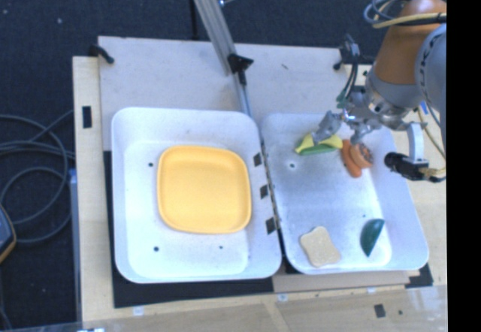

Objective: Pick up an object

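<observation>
My gripper (346, 131) hangs over the far part of the right bin (398, 248), its fingers spread open with nothing between them. A yellow and green piece (316, 146) lies just below the left finger (328, 126). An orange carrot-like piece (354, 158) lies right under the gripper, beside the yellow one. A tan bread slice (320, 245) and a dark green piece (371, 235) lie near the bin's front edge.
The left bin (131, 143) holds a square yellow plate (203, 188). A grey metal pole (214, 19) slants up from between the bins at the back. The middle of the right bin is bare white floor.
</observation>
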Motion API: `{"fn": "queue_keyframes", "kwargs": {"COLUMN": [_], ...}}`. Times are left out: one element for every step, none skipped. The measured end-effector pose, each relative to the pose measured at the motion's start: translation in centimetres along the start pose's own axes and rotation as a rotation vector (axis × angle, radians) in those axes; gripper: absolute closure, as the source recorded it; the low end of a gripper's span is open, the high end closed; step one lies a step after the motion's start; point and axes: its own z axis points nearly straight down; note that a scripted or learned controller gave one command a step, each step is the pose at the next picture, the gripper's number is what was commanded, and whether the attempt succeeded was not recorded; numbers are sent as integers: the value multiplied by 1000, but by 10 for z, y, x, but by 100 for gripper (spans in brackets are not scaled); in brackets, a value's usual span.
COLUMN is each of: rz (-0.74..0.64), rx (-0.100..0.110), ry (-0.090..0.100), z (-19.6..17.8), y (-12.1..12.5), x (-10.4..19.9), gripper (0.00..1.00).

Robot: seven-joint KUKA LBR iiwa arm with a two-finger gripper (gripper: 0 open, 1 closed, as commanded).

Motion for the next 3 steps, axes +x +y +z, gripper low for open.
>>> {"fn": "queue_keyframes", "kwargs": {"rz": [0,1,0], "rx": [1,-5,-8], "ry": [0,0,0], "z": [61,46,-1], "y": [2,3,8], "x": [-6,-7,0], "gripper": [0,100,100]}}
